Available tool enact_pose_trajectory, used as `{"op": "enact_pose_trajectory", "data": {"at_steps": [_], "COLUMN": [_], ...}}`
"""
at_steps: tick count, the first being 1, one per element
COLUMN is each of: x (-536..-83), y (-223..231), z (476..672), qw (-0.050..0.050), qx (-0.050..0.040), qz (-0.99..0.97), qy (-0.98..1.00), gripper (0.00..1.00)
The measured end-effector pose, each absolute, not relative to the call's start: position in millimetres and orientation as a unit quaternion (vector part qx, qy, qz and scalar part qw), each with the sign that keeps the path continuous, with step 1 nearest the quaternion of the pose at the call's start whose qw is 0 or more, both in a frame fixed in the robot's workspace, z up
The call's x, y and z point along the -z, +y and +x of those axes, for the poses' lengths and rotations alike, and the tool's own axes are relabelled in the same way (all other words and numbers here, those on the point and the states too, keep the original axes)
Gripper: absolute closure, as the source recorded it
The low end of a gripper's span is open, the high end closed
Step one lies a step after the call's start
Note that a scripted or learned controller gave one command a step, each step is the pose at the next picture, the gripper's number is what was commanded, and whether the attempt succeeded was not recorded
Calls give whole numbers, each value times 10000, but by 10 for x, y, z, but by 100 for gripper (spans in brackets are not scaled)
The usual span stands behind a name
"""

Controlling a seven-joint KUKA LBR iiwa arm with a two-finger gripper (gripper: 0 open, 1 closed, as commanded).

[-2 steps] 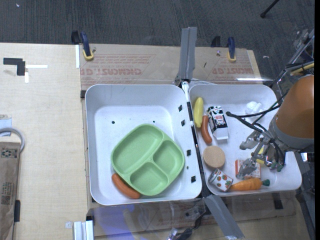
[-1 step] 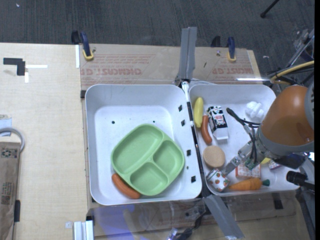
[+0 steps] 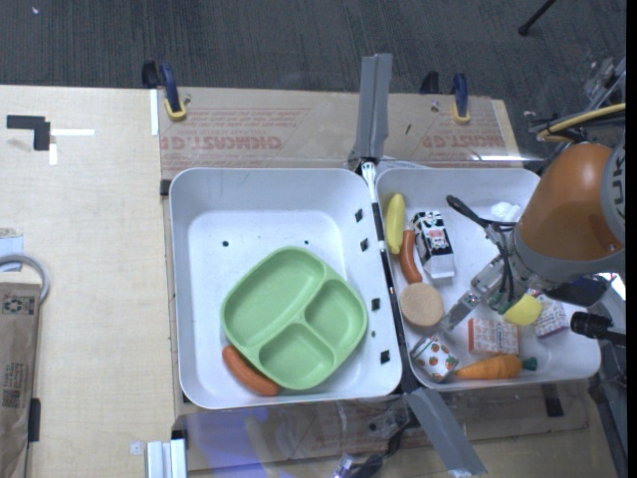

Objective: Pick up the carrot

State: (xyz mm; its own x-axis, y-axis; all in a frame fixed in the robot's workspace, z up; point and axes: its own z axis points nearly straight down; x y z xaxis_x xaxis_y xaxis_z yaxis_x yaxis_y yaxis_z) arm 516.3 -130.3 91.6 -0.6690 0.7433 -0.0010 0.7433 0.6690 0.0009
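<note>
The carrot [image 3: 488,368], orange with a small green end, lies flat along the front wall of the right bin [image 3: 572,374]. My gripper [image 3: 464,311] hangs low over the middle of that bin, beyond the carrot and slightly to its left, beside a round tan biscuit [image 3: 422,305]. Nothing is visibly held in it. The grey arm with its orange band [image 3: 569,207] covers the bin's right side.
Around the carrot are a strawberry-print packet [image 3: 435,358], a small carton [image 3: 493,335] and a yellow lemon [image 3: 523,310]. Farther back lie a banana [image 3: 395,222], a sausage [image 3: 409,257] and a milk carton [image 3: 433,242]. The left bin holds a green divided plate [image 3: 295,317] and an orange sausage-like piece [image 3: 249,371].
</note>
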Motion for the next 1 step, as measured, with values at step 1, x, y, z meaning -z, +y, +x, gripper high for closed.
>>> {"op": "enact_pose_trajectory", "data": {"at_steps": [1], "x": [-1711], "y": [-1796], "z": [6211], "qw": [21], "qx": [2], "qz": [5257], "qy": [8506], "gripper": [0]}}
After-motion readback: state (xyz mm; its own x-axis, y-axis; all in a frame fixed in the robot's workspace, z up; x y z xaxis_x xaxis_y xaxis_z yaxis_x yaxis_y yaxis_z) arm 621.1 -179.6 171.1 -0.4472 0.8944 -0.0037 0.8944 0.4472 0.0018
